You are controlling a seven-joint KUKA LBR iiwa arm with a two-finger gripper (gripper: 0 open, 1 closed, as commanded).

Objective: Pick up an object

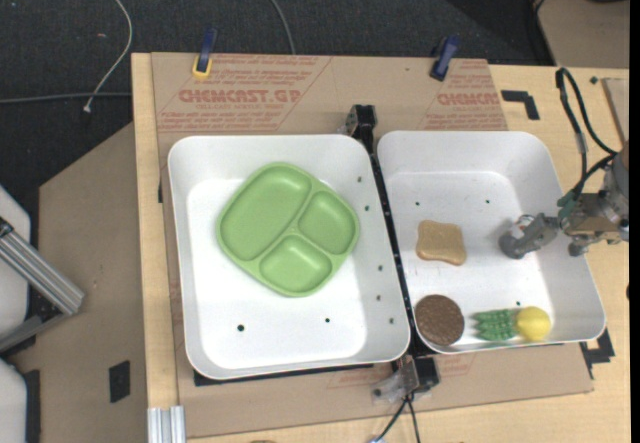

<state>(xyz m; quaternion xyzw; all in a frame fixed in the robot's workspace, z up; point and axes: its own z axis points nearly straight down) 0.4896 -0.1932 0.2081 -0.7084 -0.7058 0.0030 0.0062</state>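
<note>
Left bin (200, 231): holds a green divided plate (288, 228), turned cornerwise, near the middle.
Right bin (540, 171): holds a tan slice of bread (440, 242) near the middle, a brown round cookie (439, 319) at 7 o'clock, a green leafy piece (492, 325) and a yellow lemon (534, 323) side by side along the 6 o'clock wall.
Gripper (520, 239): grey, reaching in from 3 o'clock, low over the right bin's 3 o'clock half; spread or pressed together cannot be told from this angle; nothing seen between the tips.
Likely target: bread, judged the nearest loose thing in line with the reach.
Bearing: bread at 9 o'clock from the gripper, apart from it, bare bin floor between.
Long axis: bread a little wider than deep, running roughly 9 to 3 o'clock, so almost along the line of approach.
Other candidates: lemon and leafy piece at 6 o'clock from the gripper, hard against the wall; cookie at about 7 o'clock, further off.
Stage: nothing lifted yet, by the look of it.
Next move calls for: travel toward 9 o'clock, then descent over the bread.
Risk: flat slice, little to pinch.
</note>
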